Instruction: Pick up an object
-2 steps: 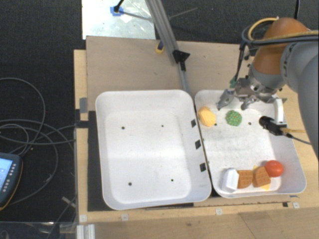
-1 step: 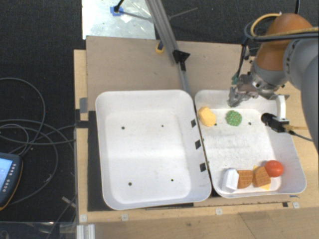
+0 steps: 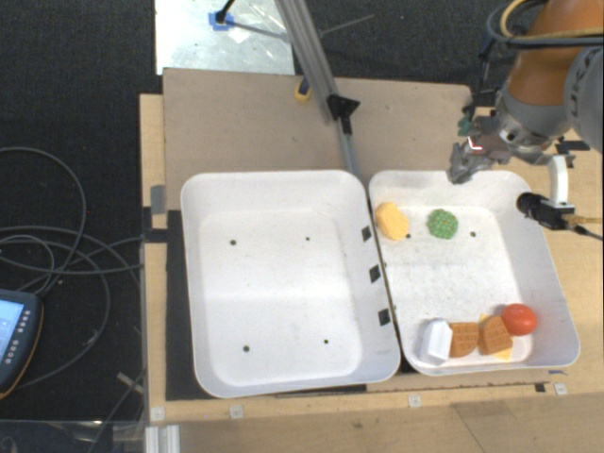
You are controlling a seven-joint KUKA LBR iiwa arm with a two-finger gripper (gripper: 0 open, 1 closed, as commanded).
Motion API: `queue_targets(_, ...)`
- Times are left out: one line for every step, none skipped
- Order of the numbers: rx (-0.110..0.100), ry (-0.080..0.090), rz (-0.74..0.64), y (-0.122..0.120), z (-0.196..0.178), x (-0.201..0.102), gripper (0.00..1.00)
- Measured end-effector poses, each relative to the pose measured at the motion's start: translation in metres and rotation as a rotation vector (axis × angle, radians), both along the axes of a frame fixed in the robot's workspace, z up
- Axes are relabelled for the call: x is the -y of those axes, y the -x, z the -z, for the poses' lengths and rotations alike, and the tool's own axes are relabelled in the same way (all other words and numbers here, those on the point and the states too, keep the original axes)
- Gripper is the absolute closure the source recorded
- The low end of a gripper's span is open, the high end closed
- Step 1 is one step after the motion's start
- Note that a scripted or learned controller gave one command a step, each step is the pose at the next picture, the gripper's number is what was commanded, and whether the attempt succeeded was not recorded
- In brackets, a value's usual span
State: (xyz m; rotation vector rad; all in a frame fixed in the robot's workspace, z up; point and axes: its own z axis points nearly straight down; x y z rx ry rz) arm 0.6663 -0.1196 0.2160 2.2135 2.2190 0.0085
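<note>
1. Two shallow white plastic bins sat side by side on the bench, their inner edges touching along a seam marked by small black clips.
2. The left white bin [image 3: 283,281] showed a bare floor with four small dark dots on it.
3. The right white bin [image 3: 472,262] held all the loose items.
4. Near its far left corner lay a rounded yellow-orange lump [image 3: 392,221], just beside the seam.
5. A bumpy green ball [image 3: 442,223] rested a little to the right of that lump, apart from it.
6. Along the near wall of the right bin, a small white block [image 3: 434,340] lay touching a tan waffle-textured piece [image 3: 462,339].
7. A second tan waffle-textured square [image 3: 495,334] sat next to the first, with a yellow edge showing beneath it.
8. A red round ball [image 3: 518,319] touched that second square at the near right corner.
9. The grey arm with its orange band [image 3: 552,41] reached in from the right, and the two-finger gripper [image 3: 464,170] hung over the far rim of the right bin, above and behind the green ball.
10. Whether the claw was apart or together could not be told from this angle; nothing was seen in it.
</note>
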Motion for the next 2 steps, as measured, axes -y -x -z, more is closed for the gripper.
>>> queue_targets(-0.001, 0.000, -0.001, -0.002, -0.043, 0.000, 1.00)
queue_targets(-0.007, -0.004, -0.009, 0.015, -0.041, -0.061, 1.00)
